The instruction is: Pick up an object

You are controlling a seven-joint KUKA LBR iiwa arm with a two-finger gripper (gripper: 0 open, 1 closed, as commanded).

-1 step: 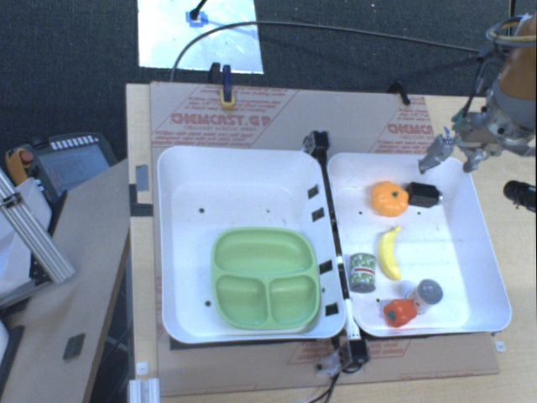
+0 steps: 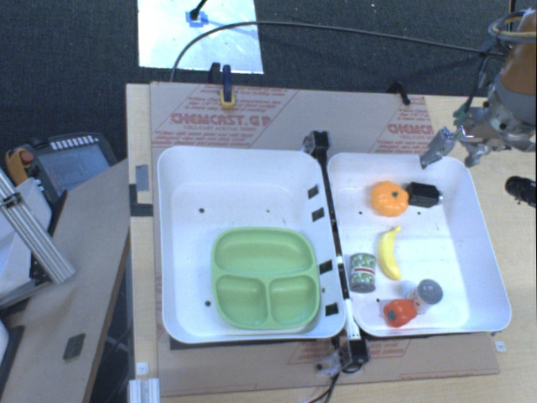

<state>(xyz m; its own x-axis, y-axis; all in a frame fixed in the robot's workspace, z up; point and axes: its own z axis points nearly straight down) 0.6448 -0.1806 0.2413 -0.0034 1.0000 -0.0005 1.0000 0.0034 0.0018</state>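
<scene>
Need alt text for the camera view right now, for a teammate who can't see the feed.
The gripper hangs open above the far right corner of the right bin, holding nothing. That bin holds an orange pumpkin, a black block, a banana, a small can and a red pepper; the left bin holds a green divided plate.

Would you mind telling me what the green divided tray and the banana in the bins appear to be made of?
The green divided tray looks like moulded plastic with a smooth, slightly glossy finish: uniform colour, rounded compartment walls. The banana is probably a plastic toy, judging by its even, saturated yellow and unblemished surface, though a real fruit cannot be excluded from this view.
</scene>
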